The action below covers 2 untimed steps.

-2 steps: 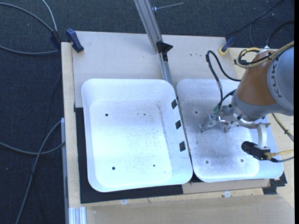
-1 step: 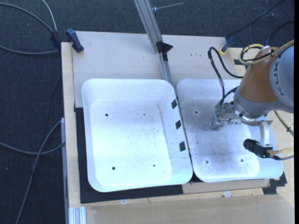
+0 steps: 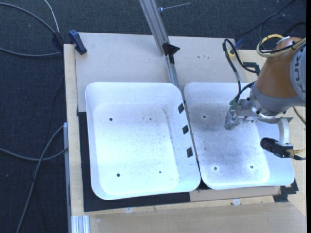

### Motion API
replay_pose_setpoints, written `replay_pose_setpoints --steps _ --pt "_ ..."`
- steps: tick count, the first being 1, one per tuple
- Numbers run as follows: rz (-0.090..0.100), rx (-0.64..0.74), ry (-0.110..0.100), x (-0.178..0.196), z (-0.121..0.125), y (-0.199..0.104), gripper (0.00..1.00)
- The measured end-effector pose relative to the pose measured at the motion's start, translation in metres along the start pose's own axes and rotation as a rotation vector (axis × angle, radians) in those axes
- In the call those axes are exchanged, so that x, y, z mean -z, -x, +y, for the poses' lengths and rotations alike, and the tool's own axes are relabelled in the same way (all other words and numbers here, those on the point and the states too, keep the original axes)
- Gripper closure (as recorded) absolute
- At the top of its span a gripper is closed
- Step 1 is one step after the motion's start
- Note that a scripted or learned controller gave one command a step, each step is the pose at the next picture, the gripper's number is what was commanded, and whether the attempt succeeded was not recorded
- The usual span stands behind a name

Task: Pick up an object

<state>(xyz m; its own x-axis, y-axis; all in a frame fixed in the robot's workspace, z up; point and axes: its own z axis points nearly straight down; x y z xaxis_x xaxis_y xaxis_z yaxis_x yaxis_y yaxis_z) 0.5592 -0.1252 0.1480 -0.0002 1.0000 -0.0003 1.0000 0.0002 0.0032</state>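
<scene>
Nearest you, at 6 o'clock, runs the front edge of the bench (image 3: 160,217), pale wood with a metal rail (image 3: 80,223) at its 7 o'clock corner. Just above it a black mat (image 3: 87,198) peeps out from under the left bin (image 3: 95,96), which fills the middle and 9 o'clock side of the bench top. Its floor is speckled grey and carries four small dark holes (image 3: 111,120).

Touching it along one side, the right bin (image 3: 194,89) sits toward 3 o'clock, with three black tabs (image 3: 185,129) spaced down the shared wall. This bin's floor is speckled too, most heavily in its middle.

Look at 3 o'clock for the arm (image 3: 277,79): its orange band hangs over the right bin's far-right part, with dark cables (image 3: 237,76) looping up toward 1 o'clock. The gripper (image 3: 232,122) points down and toward 9 o'clock, low over the upper half of the right bin's floor, close to a small hole there. Whether it is clenched or released you cannot tell; it is small and seen at a slant. Where the object to pick lies you cannot tell either.

Below the wrist, toward 4 o'clock, a black cylinder (image 3: 273,147) hangs on a white bracket over the bin's rim.

At 12 o'clock an aluminium post (image 3: 151,18) slants down to the gap between the bins. At 10 o'clock a blue clamp (image 3: 77,41) grips the bench corner, with thin cables (image 3: 29,6) trailing over the dark floor beyond.
</scene>
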Motion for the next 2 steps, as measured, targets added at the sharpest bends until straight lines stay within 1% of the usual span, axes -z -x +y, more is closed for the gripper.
replay_pose_setpoints --steps 2 --pt "-0.001 0.000 0.001 0.089 0.001 0.013 1.00"
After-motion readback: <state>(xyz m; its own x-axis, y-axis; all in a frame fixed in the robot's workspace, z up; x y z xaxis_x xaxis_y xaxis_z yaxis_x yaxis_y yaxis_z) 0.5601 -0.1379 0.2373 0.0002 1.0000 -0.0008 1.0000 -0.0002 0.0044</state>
